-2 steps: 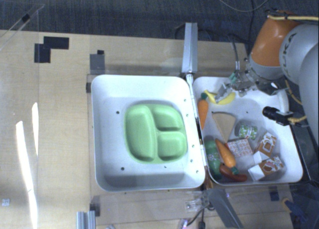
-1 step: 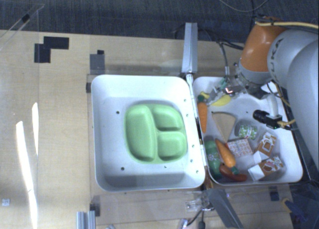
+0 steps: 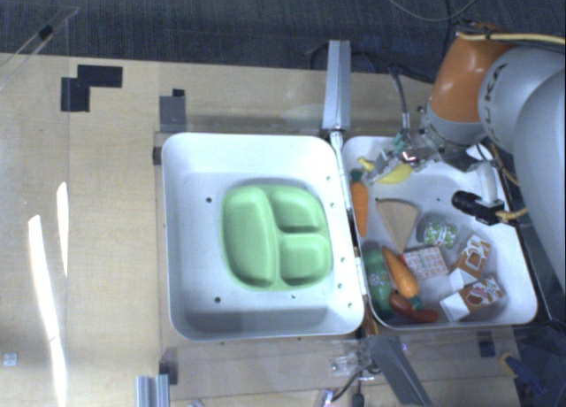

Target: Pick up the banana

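Note:
The banana (image 3: 394,175) is a small yellow shape at the far end of the right bin (image 3: 522,295), close to the back wall. My gripper (image 3: 400,156) hangs low right over it, reaching in from the right below the orange wrist band (image 3: 460,78). The gripper's metal parts cover the banana's upper side, so I cannot make out whether they touch. A small yellow bit (image 3: 365,165) shows just left of the gripper.
The left bin (image 3: 181,219) holds a green divided tray (image 3: 276,235). The right bin holds an orange carrot (image 3: 359,206) along its left wall, a second carrot (image 3: 401,274), a green vegetable (image 3: 375,265), a round tin (image 3: 439,233) and several small boxes (image 3: 476,257) at the near end.

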`<state>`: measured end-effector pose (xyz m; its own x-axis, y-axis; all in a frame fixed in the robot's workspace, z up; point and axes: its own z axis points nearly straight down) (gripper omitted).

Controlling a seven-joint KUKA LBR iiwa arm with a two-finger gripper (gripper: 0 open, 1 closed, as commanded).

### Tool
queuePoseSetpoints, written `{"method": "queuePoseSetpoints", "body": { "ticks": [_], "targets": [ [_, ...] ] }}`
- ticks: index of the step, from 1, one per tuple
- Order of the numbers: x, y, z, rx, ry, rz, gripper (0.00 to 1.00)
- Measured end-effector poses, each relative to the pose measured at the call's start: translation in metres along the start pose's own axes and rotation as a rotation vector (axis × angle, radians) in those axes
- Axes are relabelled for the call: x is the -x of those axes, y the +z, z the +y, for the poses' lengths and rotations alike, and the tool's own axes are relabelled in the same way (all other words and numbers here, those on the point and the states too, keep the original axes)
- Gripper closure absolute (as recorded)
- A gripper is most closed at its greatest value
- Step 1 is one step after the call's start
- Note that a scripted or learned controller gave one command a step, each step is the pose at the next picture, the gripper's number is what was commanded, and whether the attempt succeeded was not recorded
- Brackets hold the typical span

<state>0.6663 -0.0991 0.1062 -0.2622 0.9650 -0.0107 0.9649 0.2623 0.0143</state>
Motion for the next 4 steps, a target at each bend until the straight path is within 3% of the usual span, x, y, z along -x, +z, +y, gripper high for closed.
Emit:
{"method": "queuePoseSetpoints", "body": {
  "ticks": [1,2,3,4],
  "targets": [
    [-0.064,-0.121,0.024,-0.006,0.047,0.008,1.0],
    [-0.064,-0.12,0.024,-0.006,0.047,0.008,0.0],
    [-0.033,-0.081,-0.028,-0.009,-0.004,0.009,0.0],
    [0.017,0.017,-0.045,-0.005,0.056,0.006,0.0]
  ]
}}
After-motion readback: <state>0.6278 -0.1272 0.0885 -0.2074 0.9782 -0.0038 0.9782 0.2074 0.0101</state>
